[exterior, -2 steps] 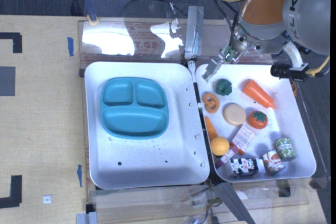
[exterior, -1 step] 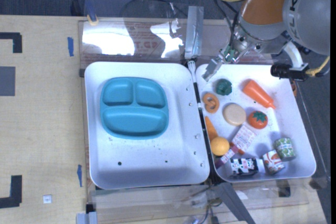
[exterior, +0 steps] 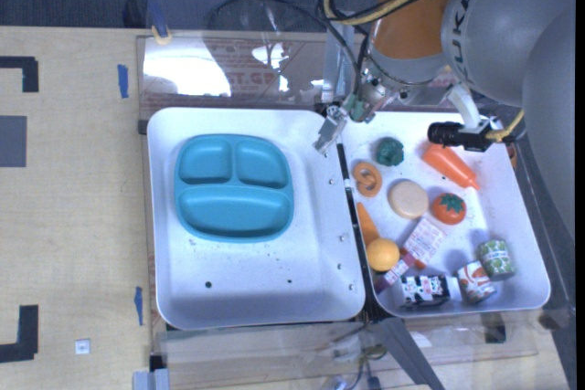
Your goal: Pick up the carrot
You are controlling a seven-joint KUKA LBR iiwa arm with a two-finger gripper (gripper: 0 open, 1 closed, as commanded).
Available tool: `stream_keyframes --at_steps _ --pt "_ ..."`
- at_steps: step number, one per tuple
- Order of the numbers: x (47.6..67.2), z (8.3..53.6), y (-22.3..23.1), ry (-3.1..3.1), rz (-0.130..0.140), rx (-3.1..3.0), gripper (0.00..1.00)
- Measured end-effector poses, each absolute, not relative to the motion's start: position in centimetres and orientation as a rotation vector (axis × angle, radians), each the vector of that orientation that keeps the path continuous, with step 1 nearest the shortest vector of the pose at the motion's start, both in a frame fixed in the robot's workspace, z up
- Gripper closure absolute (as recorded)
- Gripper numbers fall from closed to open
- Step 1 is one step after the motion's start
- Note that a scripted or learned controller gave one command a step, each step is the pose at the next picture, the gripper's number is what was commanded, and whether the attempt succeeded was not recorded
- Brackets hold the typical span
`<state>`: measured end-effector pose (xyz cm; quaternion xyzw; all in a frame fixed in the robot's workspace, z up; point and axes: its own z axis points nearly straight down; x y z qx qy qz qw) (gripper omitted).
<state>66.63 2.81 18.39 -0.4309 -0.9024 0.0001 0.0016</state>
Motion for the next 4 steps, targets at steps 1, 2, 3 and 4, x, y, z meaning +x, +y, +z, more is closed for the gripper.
stream_keyframes --at_steps 1,2,3,4 --pt "66.0 33.0 4.3 -2.562 -0.013 -1.837 0.00" --pt "66.5 24.7 6.5 -2.512 0.009 -1.876 0.00" --pt "66.7 27.4 5.2 -2.270 -0.005 -2.178 0.00" --pt "66.6 22.7 6.1 -1.801 0.010 -2.569 0.00"
